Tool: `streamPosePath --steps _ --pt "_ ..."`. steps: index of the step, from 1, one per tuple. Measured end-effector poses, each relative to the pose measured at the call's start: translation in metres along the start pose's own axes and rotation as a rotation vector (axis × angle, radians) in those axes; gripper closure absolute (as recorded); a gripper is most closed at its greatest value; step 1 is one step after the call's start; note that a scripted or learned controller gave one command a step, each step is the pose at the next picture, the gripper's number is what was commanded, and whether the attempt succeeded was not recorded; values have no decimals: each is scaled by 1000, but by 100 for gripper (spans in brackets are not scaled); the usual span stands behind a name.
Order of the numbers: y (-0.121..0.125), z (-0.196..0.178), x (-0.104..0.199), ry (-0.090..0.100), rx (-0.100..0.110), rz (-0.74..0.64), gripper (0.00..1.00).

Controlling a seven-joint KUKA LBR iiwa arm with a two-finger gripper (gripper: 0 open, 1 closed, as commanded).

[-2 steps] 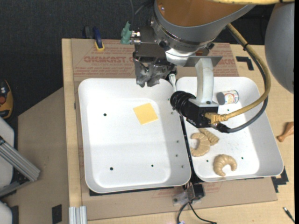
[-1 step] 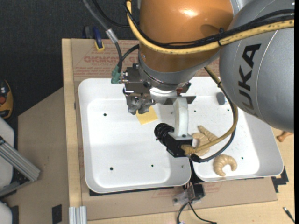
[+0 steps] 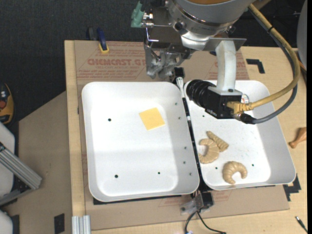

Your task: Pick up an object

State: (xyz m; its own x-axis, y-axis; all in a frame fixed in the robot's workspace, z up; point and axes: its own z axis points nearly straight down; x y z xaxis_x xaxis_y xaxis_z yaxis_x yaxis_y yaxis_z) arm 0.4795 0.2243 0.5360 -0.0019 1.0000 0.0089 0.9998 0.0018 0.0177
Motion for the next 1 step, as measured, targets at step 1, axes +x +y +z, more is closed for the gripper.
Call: streamPosePath --steps 1 --pt "-4 116 -1 -15 31 3 100"
